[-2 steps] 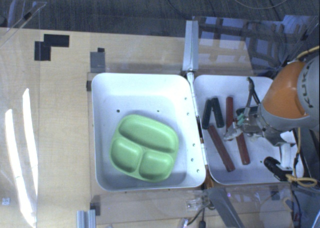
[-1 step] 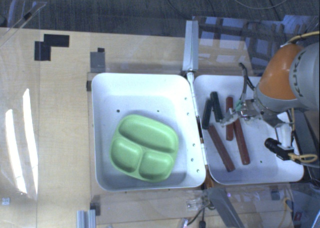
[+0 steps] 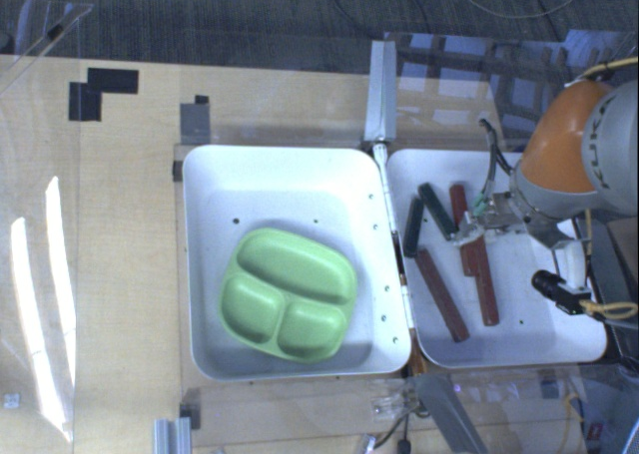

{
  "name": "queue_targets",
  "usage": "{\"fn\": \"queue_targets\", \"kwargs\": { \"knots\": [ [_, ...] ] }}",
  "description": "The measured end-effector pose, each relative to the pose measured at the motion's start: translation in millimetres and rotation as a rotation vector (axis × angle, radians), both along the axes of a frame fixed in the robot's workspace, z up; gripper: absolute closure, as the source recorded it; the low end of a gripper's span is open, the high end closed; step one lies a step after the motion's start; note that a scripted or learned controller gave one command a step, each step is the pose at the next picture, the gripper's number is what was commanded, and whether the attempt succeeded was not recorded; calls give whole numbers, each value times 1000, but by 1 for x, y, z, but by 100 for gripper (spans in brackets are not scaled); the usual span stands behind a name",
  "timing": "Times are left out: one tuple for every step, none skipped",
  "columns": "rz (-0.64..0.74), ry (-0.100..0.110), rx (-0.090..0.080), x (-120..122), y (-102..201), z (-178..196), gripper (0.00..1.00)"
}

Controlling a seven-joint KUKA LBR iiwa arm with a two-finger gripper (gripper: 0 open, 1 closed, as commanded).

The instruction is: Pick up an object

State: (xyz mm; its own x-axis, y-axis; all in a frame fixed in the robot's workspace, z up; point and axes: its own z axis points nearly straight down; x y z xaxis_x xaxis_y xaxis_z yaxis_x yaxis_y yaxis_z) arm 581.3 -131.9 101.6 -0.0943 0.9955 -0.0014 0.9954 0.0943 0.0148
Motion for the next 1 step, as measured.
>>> {"fn": "queue_targets", "kwargs": {
  "knots": [
    [-1,8,-1,82,65,85,100]
  ]
}}
